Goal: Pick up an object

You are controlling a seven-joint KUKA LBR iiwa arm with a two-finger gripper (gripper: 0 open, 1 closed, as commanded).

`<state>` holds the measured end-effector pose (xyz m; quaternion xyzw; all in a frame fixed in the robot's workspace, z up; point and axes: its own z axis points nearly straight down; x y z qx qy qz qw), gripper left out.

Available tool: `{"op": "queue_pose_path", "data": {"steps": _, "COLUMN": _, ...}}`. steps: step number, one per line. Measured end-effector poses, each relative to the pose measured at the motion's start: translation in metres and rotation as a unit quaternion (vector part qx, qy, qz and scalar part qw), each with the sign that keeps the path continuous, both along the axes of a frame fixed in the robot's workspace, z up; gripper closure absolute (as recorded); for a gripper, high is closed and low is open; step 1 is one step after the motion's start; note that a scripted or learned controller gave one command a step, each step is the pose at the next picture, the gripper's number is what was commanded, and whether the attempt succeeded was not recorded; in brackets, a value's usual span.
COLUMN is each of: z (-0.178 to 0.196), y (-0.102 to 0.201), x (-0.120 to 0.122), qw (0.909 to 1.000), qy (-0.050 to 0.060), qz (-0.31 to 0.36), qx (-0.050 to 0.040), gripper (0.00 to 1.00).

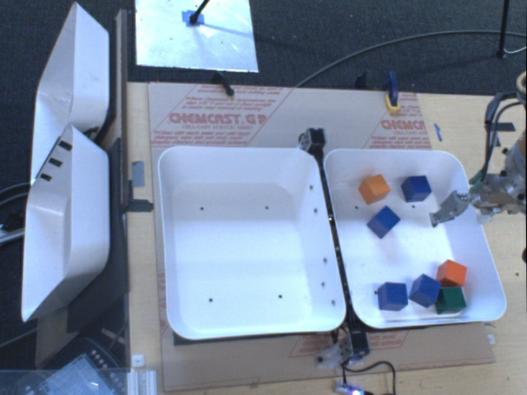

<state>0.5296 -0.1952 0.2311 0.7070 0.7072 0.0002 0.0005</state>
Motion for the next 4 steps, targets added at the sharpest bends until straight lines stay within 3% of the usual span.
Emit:
{"op": "queue_pose_path", "data": {"steps": 1, "z": -0.126, "y": 0.03, "x": 0.096, "qw": 1.0, "qy": 0.004, "qz": 0.002, "qx": 0.0014, "gripper": 0.0}}
{"op": "queue_pose_path", "data": {"steps": 2, "z": -0.132, "y": 0.05, "x": 0.12, "qw": 1.0, "qy": 0.001, "qz": -0.002, "qx": -0.0002, "gripper": 0.0}}
{"op": "queue_pose_path", "data": {"steps": 3, "z": -0.121, "y": 0.052, "x": 0.121, "qw": 1.0, "qy": 0.0, "qz": 0.0, "qx": -0.0001, "gripper": 1.0}}
{"op": "queue_pose_path", "data": {"steps": 4, "z": -0.04, "y": 0.153, "x": 0.137, "qw": 1.0, "qy": -0.004, "qz": 0.004, "qx": 0.0014, "gripper": 1.0}}
